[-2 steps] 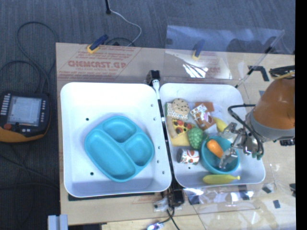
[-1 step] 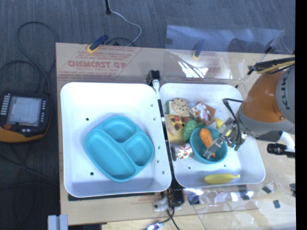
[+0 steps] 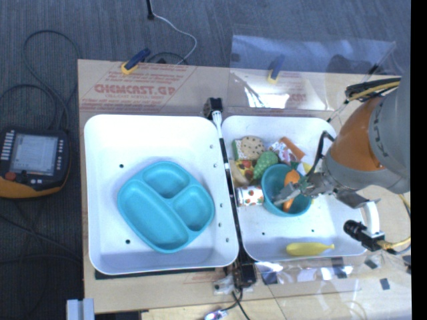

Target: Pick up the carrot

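Note:
The carrot (image 3: 292,177) is an orange piece lying inside a teal bowl (image 3: 272,187) in the right bin (image 3: 280,242). More orange shows lower in the bowl, under the gripper. My gripper (image 3: 291,192) reaches in from the right and hangs low over the bowl's inside, right at the carrot. The grey wrist and orange band sit behind it at the bin's right edge. The gripper's own body hides part of the carrot, and whether anything is gripped is hidden too.
Around the bowl lie a round cookie (image 3: 251,145), a green toy (image 3: 267,160), an orange packet (image 3: 292,148) and a spotted cup (image 3: 250,195). A yellow banana (image 3: 309,248) lies near the front wall. The left bin holds a teal divided plate (image 3: 167,205).

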{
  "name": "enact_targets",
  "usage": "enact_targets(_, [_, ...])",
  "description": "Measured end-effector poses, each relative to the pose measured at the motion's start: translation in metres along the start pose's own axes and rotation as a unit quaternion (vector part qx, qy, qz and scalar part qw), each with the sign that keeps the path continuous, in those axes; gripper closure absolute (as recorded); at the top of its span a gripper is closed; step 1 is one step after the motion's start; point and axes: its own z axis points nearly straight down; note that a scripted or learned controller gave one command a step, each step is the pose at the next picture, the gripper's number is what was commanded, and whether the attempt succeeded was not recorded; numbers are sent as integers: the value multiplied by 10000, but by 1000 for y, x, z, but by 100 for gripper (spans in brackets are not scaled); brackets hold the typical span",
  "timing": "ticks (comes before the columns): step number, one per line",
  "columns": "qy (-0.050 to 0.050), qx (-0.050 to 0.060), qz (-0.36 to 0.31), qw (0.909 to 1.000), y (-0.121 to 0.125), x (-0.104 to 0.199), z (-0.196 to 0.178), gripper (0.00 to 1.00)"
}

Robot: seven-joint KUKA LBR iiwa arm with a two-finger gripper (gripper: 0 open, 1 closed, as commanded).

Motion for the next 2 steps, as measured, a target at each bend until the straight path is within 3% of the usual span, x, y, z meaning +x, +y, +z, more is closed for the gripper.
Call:
enact_targets(1, [-138,-61,67,9999,1,-14,-15,100])
enact_targets(2, [70,158,291,9994,27,11,-119,100])
